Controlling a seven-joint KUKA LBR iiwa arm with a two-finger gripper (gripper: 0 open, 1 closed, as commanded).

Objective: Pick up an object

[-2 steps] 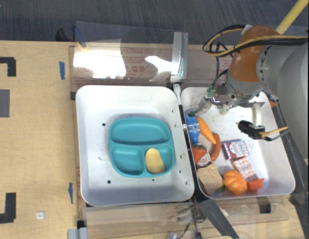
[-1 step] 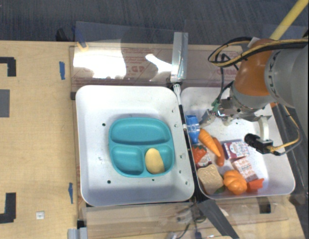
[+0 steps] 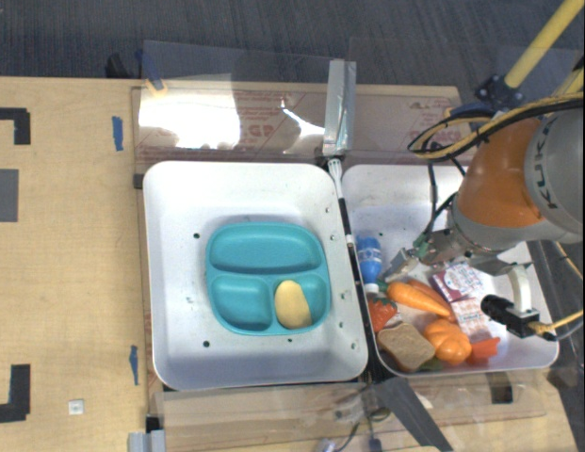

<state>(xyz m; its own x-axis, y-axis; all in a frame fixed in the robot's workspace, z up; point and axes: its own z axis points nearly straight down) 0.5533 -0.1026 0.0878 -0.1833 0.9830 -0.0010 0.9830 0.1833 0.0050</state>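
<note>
Carrot [image 3: 419, 298] just below the pincer [image 3: 412, 260] — right bin [image 3: 396, 191]

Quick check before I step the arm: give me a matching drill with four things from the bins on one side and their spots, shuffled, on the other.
Things:
1. potato
2. carrot
3. blue bottle
4. teal tray

Places:
A. right bin, against the divider
B. middle of the left bin
C. lower right compartment of the tray
D. right bin, just below the arm's wrist

Pairs: 1-C, 2-D, 3-A, 4-B
</note>
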